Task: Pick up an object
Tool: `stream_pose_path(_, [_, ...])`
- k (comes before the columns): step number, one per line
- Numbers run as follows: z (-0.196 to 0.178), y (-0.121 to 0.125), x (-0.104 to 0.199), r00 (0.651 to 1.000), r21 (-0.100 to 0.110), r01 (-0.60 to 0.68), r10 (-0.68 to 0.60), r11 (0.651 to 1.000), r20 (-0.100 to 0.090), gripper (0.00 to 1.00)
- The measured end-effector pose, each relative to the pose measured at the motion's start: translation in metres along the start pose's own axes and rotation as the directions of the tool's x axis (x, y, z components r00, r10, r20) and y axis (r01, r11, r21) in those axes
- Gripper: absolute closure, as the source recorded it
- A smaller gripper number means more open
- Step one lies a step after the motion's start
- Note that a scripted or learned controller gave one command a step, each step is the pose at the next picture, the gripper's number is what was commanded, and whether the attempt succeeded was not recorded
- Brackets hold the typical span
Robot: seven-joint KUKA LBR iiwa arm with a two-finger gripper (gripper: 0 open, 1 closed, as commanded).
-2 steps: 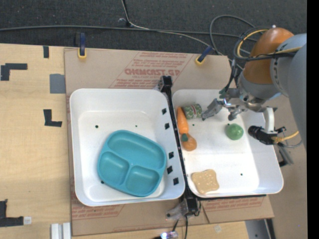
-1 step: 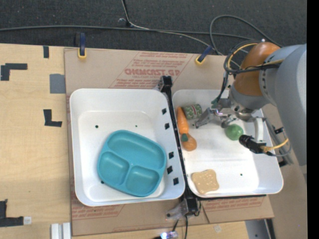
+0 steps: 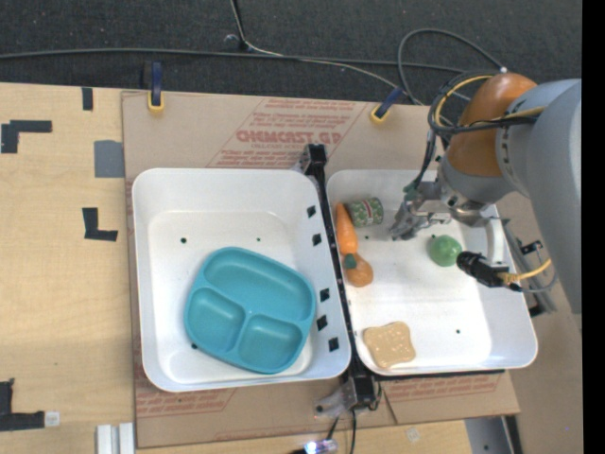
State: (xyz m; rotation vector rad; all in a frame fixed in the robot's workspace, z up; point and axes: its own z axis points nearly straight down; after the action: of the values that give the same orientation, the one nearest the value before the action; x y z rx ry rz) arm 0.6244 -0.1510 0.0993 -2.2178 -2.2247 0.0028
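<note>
Hand (image 3: pixel 408 223), grip state impossible to tell, low in right bin (image 3: pixel 492 343) between small can (image 3: pixel 364 211) and green ball (image 3: pixel 443 250); carrot (image 3: pixel 351 246) alongside divider, toast slice (image 3: pixel 389 344) nearer front, blue divided plate (image 3: pixel 249 309) in left bin (image 3: pixel 156 253).

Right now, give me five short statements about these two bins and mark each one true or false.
1. The blue tray lies in the left bin. True.
2. The carrot lies in the left bin. False: it lies in the right bin, along its left wall.
3. The toast sits near the right bin's front edge. True.
4. The tool grips the green ball. False: the ball lies apart from it, on the bin floor.
5. The can stands on the tray. False: it lies in the right bin, beside the carrot's top end.
</note>
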Motion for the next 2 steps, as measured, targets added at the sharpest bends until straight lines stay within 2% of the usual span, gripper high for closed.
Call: stream_pose_path(2, [-0.106, -0.003, 0.017, 1.0, -0.005, -0.001, 0.001, 1.0, -0.001, 1.0])
